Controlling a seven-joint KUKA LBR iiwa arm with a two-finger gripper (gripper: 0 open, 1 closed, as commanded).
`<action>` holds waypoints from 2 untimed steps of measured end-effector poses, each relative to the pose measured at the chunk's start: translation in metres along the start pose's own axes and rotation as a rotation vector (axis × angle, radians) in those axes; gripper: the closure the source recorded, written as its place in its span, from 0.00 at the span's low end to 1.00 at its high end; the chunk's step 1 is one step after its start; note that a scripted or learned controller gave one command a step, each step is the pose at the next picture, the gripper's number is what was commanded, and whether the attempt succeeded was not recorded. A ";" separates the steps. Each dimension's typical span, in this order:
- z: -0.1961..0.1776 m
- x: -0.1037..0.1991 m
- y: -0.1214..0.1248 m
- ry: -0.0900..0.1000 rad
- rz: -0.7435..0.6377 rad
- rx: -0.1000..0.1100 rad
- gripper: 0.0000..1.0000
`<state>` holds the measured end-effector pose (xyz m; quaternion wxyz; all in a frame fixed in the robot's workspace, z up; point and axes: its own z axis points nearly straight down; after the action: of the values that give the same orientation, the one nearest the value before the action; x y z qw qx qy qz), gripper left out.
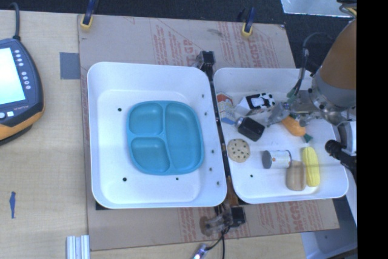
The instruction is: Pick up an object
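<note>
The right bin (254, 190) holds several small items. Among them are a round cookie (237, 150), a black block (250, 128), a black-and-white piece (259, 101), an orange piece (294, 127), a yellow corn cob (311, 165), a tan loaf (296, 177) and a grey-and-white cylinder (276, 159). My gripper (290, 113) reaches in from the right and hangs low over the bin's upper middle. It sits just above the orange piece and right of the black block. I see nothing clearly held in it.
The left bin (103, 130) holds a blue divided plate (165, 137). A handheld pendant (15, 85) lies at the bench's far left. Clamps (88, 14) pin the cardboard sheet at the back. The arm's body (339, 70) covers the right bin's far right corner.
</note>
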<state>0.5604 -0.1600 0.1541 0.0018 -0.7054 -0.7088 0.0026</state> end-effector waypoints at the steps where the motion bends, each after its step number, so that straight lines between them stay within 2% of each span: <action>1: 0.063 -0.016 0.063 0.000 -0.003 -0.001 0.00; 2: 0.049 0.026 0.093 0.002 -0.002 0.017 0.00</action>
<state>0.6526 -0.1334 0.1043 0.0087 -0.7047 -0.7094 0.0078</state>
